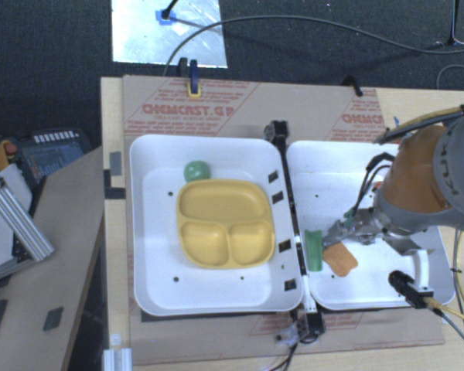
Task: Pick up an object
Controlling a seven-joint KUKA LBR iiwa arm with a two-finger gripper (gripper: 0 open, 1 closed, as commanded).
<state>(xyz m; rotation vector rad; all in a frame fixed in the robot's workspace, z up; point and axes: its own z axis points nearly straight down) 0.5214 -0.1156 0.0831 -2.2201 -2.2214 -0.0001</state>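
You have two white bins on the bench, the left bin (141,230) and the right bin (332,178), side by side with their inner walls touching. Counting what lies in them: one yellow tray (220,222), one green ball (196,170), one green block (313,250) and one orange piece (340,260), four things in all.

The only writing you can read is red print on the brown board (240,130) under the bins. It says "CHEMCAST" followed by what looks like "G P" near the board's far left corner. The same print repeats towards the far right corner, where it is partly cut off.

The left bin holds the yellow tray, which sits about the bin's middle and has three compartments, one long and two smaller, all bare. The green ball lies just beside the tray's far left corner, towards the bin's far edge.

The right bin holds the green block, lying along the bin's left wall towards its near edge. The orange piece is just beside it on the right, close enough that you cannot say whether they touch.

The arm (425,180) reaches over the right bin's right edge. Its gripper (342,232) is low over the bin, just beyond the orange piece and near the block's far end. You cannot tell whether the jaws are apart or together, and nothing shows between them.
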